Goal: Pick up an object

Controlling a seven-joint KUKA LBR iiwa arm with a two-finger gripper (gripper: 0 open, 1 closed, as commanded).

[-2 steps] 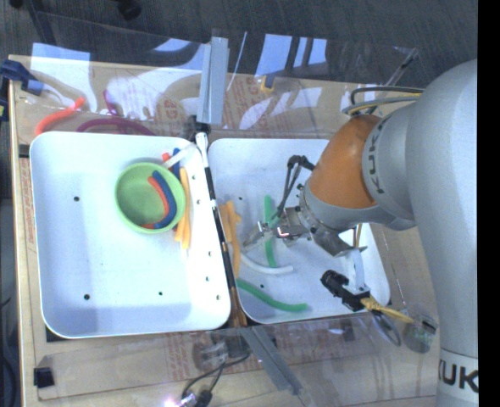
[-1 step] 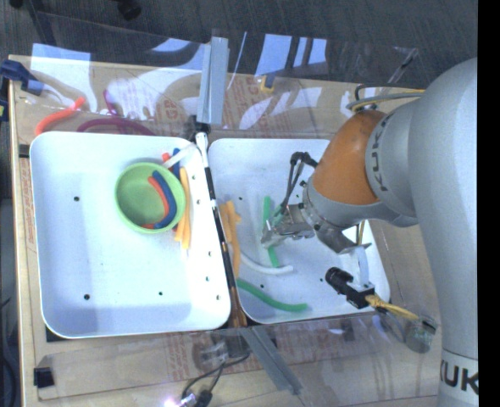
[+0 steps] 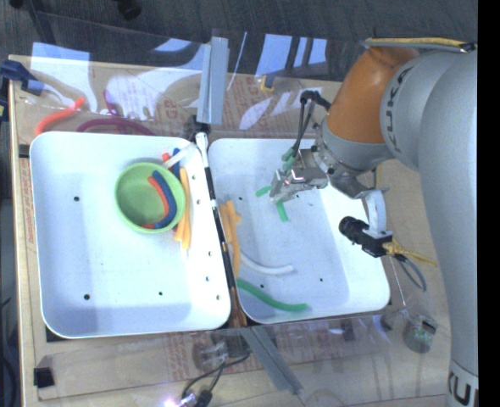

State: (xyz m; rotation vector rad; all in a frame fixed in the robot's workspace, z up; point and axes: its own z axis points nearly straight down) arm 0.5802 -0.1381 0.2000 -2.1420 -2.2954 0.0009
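two shallow white bins are seated side by side on the surface (image 3: pixel 21 227). the left bin (image 3: pixel 89 278) carries a green bowl (image 3: pixel 148 197) toward its far right corner. a red curved piece (image 3: pixel 162 192) and a blue curved piece (image 3: pixel 172 200) are lodged inside the bowl along its right wall. an orange stick (image 3: pixel 185 214) is laid just beside the bowl, against the bin's right edge.

the right bin (image 3: pixel 352 287) is entered by the grey arm (image 3: pixel 441 142) from the right; the orange band (image 3: pixel 364 100) is seen above the wrist. the pincer (image 3: pixel 286 183) is positioned over the far half of this bin, toward its middle. its metal fingers (image 3: pixel 280 181) are pointed down and left; whether they are spread or closed cannot be told, and no object is seen between them.

a short green stick (image 3: pixel 281 212) is located on the bin floor just below the pincer, and a second small green piece (image 3: pixel 263 192) is found at the pincer's left. an orange strip (image 3: pixel 231 223) is laid along the bin's left edge. a white curved tube (image 3: pixel 265 267) rests near the middle of the near half, and a long green curved piece (image 3: pixel 271 299) is set along the near edge.
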